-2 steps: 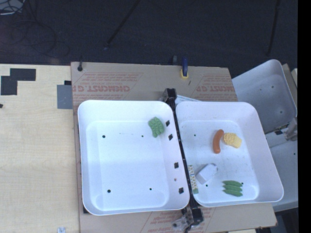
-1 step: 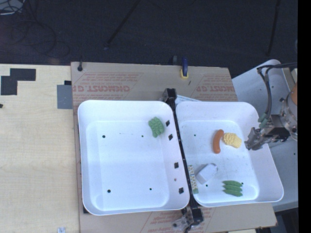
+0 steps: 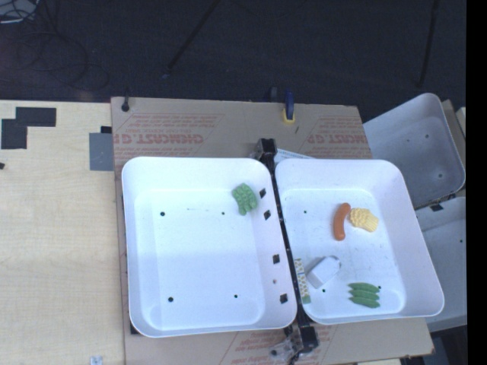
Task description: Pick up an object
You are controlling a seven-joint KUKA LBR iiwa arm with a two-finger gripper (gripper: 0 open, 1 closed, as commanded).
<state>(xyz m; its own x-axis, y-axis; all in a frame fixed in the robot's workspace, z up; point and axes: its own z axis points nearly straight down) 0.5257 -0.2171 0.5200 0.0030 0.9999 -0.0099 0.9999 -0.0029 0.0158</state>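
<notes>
Judging by how things lie, nothing has been picked up and the whole pick is left to do. On the worktop [image 3: 61, 226], the left bin [image 3: 144, 310] holds 1 green object [image 3: 244, 198]; the right bin [image 3: 415, 226] holds 4: an orange sausage-like piece [image 3: 341, 221], a yellow piece [image 3: 364, 220], a white block [image 3: 323, 271] and a green pod [image 3: 364, 294].

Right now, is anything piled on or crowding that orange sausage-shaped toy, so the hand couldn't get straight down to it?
Nothing lies on the orange sausage-shaped toy. A yellow corn-like toy sits close beside it on the camera's right, so that side is tight. The white block and green pea pods lie well apart.
</notes>
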